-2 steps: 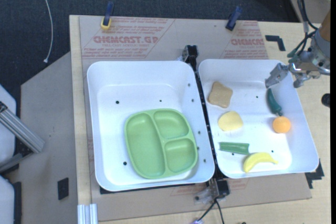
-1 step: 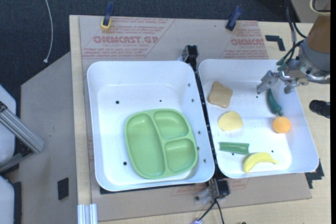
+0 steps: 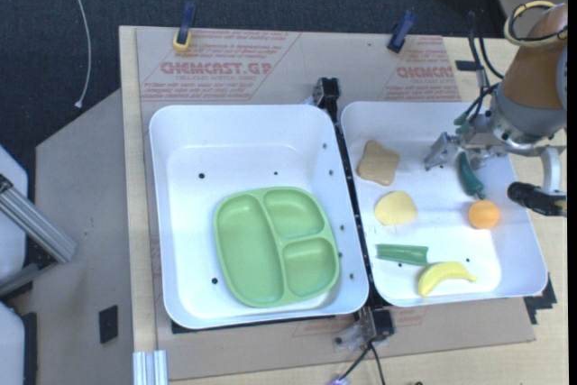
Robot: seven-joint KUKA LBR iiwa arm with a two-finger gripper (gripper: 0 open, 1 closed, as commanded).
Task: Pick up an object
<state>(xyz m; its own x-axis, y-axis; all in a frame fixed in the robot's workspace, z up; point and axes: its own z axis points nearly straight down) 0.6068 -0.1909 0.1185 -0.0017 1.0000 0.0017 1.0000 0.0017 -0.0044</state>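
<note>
My gripper (image 3: pixel 462 151) hangs over the upper right part of the right bin (image 3: pixel 532 270), below the grey wrist with the orange band. A teal object (image 3: pixel 471 177) lies slanted directly under it; whether they touch is unclear. Around it in the same bin are a tan toast-shaped piece (image 3: pixel 378 161), a pale yellow round piece (image 3: pixel 395 208), an orange ball (image 3: pixel 484 215), a green stick-shaped piece (image 3: pixel 401 254) and a yellow banana (image 3: pixel 445 276).
The left bin (image 3: pixel 180 149) holds a green divided plate (image 3: pixel 275 243). A black clamp (image 3: pixel 326 91) sits between the bins at the back. Blue and yellow clips (image 3: pixel 184 30) pin the cardboard sheet at its far edge.
</note>
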